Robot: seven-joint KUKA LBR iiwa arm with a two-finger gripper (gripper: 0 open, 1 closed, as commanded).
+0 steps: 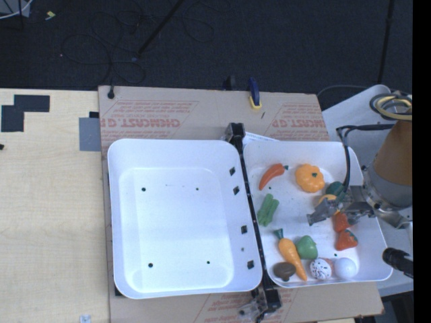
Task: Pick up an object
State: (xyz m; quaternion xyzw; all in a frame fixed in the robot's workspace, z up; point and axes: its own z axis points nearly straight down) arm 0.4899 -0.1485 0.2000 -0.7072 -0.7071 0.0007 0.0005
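Even overhead light, moderately bright on the bench. Left bin (175, 217) nearly glares white, with soft shadow along its inner walls. Far floor (202, 32) very dark, cables barely visible. Overall soft, low resolution; toys in right bin (323, 155) slightly blurred.

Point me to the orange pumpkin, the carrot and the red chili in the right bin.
orange pumpkin (309, 178), camera view, middle of its body.
carrot (292, 254), camera view, mid-length of the orange root.
red chili (271, 175), camera view, middle of the curved red pod.
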